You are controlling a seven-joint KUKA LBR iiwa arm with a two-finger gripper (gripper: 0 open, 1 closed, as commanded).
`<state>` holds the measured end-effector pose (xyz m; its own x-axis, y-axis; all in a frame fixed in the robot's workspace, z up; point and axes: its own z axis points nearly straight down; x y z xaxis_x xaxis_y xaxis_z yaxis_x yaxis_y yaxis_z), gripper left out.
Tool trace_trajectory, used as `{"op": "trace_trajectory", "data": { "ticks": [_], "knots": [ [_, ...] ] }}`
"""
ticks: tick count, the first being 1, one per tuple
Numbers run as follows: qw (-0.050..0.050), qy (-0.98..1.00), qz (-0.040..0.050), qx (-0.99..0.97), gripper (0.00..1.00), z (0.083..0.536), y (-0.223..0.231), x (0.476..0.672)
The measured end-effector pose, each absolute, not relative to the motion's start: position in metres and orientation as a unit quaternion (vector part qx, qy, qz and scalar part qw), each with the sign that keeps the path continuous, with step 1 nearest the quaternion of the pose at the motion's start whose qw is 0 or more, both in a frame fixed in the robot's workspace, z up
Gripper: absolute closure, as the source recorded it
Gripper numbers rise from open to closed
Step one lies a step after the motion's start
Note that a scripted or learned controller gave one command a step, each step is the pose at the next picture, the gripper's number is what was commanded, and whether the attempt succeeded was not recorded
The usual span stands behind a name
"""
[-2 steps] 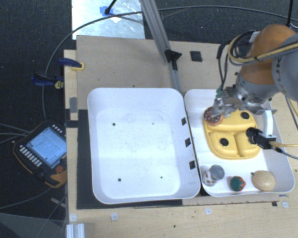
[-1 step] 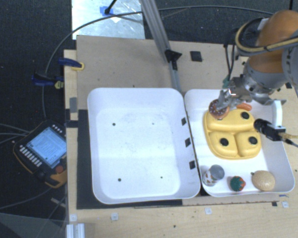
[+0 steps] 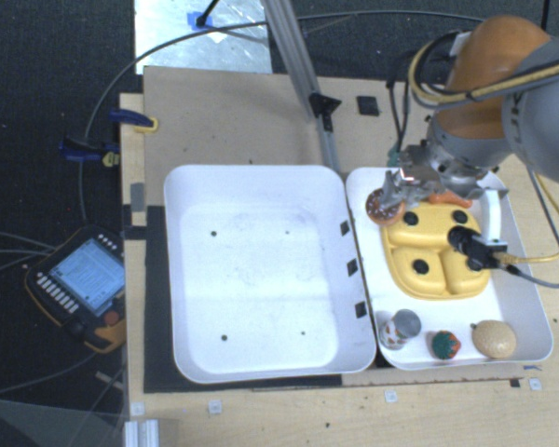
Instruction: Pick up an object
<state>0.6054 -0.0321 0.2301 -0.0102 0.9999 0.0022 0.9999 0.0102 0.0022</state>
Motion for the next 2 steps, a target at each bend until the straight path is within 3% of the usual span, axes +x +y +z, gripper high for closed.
{"op": "trace_trajectory", "data": {
  "ticks": [2],
  "knots": [
    [-0.001, 0.711, 0.0008, 0.704, 1.0, 0.226, 0.073, 0.588]
  ]
}}
